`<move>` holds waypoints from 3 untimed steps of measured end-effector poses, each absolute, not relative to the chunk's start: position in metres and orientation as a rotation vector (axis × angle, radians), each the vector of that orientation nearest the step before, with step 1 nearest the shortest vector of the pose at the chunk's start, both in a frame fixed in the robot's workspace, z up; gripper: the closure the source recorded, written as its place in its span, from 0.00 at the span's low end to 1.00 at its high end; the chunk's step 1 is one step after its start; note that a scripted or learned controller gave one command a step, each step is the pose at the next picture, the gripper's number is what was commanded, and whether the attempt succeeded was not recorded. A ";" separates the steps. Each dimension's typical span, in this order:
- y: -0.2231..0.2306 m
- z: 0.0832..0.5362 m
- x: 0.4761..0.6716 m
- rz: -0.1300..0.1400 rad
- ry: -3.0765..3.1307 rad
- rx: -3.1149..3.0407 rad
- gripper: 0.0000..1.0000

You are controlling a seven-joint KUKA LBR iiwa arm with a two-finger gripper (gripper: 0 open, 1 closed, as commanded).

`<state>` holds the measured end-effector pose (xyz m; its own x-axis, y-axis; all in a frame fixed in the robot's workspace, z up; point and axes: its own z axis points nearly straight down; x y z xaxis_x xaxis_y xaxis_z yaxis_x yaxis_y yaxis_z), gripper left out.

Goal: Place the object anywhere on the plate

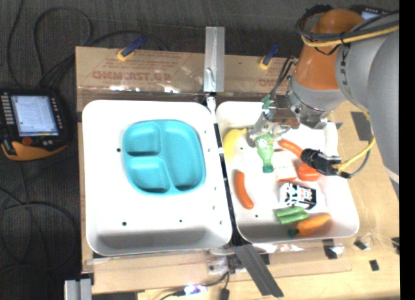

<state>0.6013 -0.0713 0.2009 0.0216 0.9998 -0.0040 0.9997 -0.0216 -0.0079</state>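
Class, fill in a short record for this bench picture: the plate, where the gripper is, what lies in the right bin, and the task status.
plate: turquoise divided plate, in the left bin, nothing on it
gripper: over the right bin, above a green bottle
right bin items: banana, sausage, carrot, green pod, black-and-white carton
task status: not yet done

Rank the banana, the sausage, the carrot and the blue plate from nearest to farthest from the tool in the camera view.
1. Banana, just left of the tool.
2. Sausage, below it, mid right bin.
3. Carrot, at the right bin's near edge.
4. Blue plate, across in the left bin.
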 end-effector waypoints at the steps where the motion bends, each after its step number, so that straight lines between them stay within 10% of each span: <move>1: 0.012 0.181 0.622 0.007 -2.520 -1.873 1.00; 2: 0.079 0.180 0.611 0.009 -2.611 -1.738 1.00; 3: 0.079 0.180 0.611 0.008 -2.610 -1.739 0.00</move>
